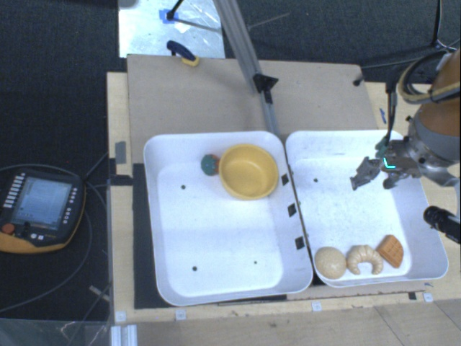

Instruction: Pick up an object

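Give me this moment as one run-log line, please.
gripper: over right bin, nothing held | croissant, round bun, waffle: right bin near edge | yellow bowl: left bin

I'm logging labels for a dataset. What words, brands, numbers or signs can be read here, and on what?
None can be read.
Pendant on the floor: its screen shows a lit display, too small and blurred to read.
Bowl, the food items such as the croissant, and the bins: no visible print.
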`<action>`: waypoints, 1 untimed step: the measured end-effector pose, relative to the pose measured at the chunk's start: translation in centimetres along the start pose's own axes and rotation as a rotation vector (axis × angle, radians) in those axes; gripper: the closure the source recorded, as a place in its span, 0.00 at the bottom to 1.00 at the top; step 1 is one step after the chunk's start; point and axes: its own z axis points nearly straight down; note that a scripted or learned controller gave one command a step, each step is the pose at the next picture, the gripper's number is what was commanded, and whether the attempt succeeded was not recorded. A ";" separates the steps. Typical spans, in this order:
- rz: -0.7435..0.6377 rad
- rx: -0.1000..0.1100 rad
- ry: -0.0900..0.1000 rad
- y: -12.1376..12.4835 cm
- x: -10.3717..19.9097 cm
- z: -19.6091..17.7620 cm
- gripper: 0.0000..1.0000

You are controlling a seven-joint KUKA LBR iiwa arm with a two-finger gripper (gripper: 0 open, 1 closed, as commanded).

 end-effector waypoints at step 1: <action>0.000 0.000 0.000 0.0 0.0 0.0 0.00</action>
